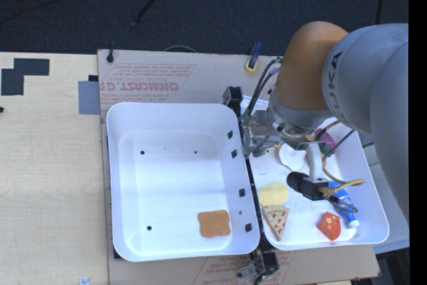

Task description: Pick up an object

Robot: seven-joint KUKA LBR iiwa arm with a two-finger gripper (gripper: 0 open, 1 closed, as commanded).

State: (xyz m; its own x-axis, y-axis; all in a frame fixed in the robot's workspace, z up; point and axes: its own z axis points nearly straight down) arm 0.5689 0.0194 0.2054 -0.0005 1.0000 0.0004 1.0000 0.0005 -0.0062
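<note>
- The table (47, 170), pale wood, carries a cardboard sheet (153, 80) on which both bins sit.
- The grey arm (373, 77), with its orange band, reaches in from the right above the far half of the right bin.
- The left bin (127, 143) holds one thing to pick: a flat brown toast-like slab (213, 223) near its front right corner.
- The right bin (372, 210) holds the other things, gathered toward its near end.
- The hand (261, 138) hangs low by the wall shared by the two bins; whether it is spread or pressed together, I cannot tell.
- A yellow lump (272, 194) lies by the right bin's left wall, touching a pizza wedge (275, 221) just in front of it.
- A red piece (329, 226) lies to their right, with a small blue piece (343, 200) just behind it.
</note>
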